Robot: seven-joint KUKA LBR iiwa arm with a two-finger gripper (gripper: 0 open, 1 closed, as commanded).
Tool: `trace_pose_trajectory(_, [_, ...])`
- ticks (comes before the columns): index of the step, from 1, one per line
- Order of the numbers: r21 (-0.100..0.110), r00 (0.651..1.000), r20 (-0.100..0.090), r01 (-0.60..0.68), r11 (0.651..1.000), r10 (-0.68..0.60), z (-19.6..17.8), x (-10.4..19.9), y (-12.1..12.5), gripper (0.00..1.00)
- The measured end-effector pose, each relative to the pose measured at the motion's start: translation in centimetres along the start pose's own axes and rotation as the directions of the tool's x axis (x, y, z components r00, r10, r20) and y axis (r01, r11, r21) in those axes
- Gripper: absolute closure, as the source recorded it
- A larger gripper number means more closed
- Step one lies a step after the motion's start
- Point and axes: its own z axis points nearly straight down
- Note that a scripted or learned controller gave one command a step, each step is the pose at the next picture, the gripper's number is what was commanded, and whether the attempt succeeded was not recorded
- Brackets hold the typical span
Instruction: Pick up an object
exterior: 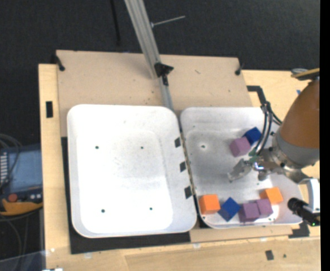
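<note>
The right bin (210, 129) holds several small blocks. A purple cube (239, 146) and a blue cube (253, 135) lie together in its upper right. Along the front wall sit an orange block (209, 203), a blue cube (229, 208), two purple blocks (255, 210) and another orange block (274, 195). My gripper (248, 171) hangs over the bin's middle right, just below the purple cube and apart from it. Its fingers are open with nothing between them.
The left bin (125, 168) lies beside the right one, across a shared divider with black clips (183, 166). A slanted metal rail (148, 38) rises from the back. The arm's body (300, 129) covers the right bin's right edge.
</note>
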Motion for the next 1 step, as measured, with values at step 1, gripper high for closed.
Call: trace_pose_trajectory(1, [0.000, 1.000, 0.000, -0.001, 1.000, 0.001, 5.76, 0.21, 0.79, 0.00])
